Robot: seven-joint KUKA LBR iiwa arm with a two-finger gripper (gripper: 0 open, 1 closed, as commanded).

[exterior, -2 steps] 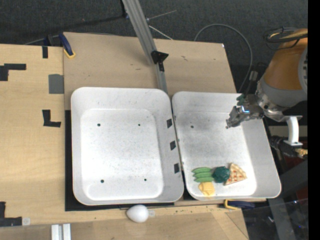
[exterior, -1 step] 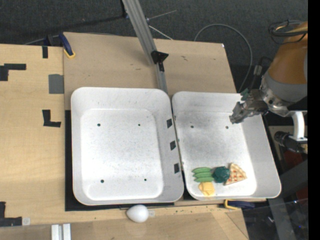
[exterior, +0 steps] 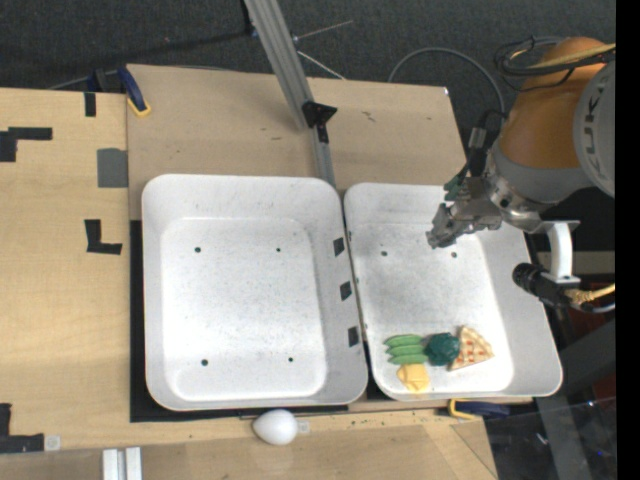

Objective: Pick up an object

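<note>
Nearest the camera, at the worktop's [exterior: 250,128] near edge, a small white egg-shaped thing [exterior: 275,427] lies outside both bins, just below the left bin's [exterior: 240,193] near rim. That left bin is the biggest thing on the worktop; beside it, rims nearly touching, sits the right bin [exterior: 400,203]. Over the right bin's far half hangs the grey and orange arm [exterior: 555,118], reaching in from three o'clock, with the claw [exterior: 444,232] at its tip pointing down toward the bin floor. Whether its fingers are spread or closed I cannot tell; they read as one dark clump, and nothing can be seen held between them. The things worth picking sit huddled in the right bin's near corner: a green ridged piece [exterior: 405,347], a dark green lump [exterior: 441,348], a pizza-slice toy [exterior: 471,348] and a small yellow piece [exterior: 414,375] just under the green one. From the claw this cluster lies at about six o'clock, well apart, across bare bin floor. The cluster's long axis runs roughly nine to three, the pizza slice at the three o'clock end. My judgement is that the coming move is a travel toward six o'clock before any descent, and that tight packing could spoil a clean grip.
</note>
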